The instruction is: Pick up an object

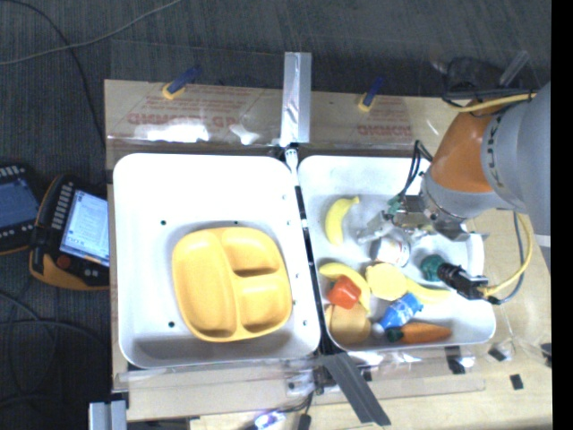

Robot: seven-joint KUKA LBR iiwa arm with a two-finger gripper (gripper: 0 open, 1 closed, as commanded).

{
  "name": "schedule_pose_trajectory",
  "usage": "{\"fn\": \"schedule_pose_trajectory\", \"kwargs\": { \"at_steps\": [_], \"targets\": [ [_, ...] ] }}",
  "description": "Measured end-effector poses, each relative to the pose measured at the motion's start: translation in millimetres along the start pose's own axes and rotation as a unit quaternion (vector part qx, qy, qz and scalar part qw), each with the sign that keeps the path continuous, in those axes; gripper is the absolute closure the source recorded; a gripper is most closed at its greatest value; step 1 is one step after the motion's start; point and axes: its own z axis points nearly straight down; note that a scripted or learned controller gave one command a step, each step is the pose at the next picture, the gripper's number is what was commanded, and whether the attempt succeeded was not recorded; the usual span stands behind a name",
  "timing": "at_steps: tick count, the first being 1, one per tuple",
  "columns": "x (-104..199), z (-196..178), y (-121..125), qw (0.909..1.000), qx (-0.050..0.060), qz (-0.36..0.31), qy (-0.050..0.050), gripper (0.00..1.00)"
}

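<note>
The right bin [358, 173] holds a pile of toy food. A small banana [337, 218] lies at its left side. Below it are a yellow fruit [346, 274], a red piece [343, 291] and a tan piece [351, 323]. A pale yellow round piece [387, 281], a blue bottle [399, 312] and an orange carrot [428, 333] lie toward the front. My gripper [387, 231] is low in the middle of this bin, right over a white round object [390, 253]. A dark green item [432, 265] sits just to its right. Whether anything is gripped is hidden.
The left bin [143, 195] holds a yellow divided plate [233, 281]. A ridge [303, 231] separates the two bins. My arm's orange band [461, 155] hangs over the right bin's far right corner. A cable [519, 258] loops along the right rim.
</note>
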Motion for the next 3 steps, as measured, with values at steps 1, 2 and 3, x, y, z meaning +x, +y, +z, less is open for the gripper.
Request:
{"fn": "schedule_pose_trajectory", "kwargs": {
  "at_steps": [1, 2, 3],
  "targets": [
    [11.4, 2.6, -52.2, 0.9979, -0.009, -0.064, -0.003, 0.00],
    [12.5, -6.9, -51.0, 0.9979, -0.010, -0.064, -0.002, 1.00],
    [-23.1, 1.5, 0.1, 0.9851, -0.007, -0.172, -0.003, 1.00]
  ]
}}
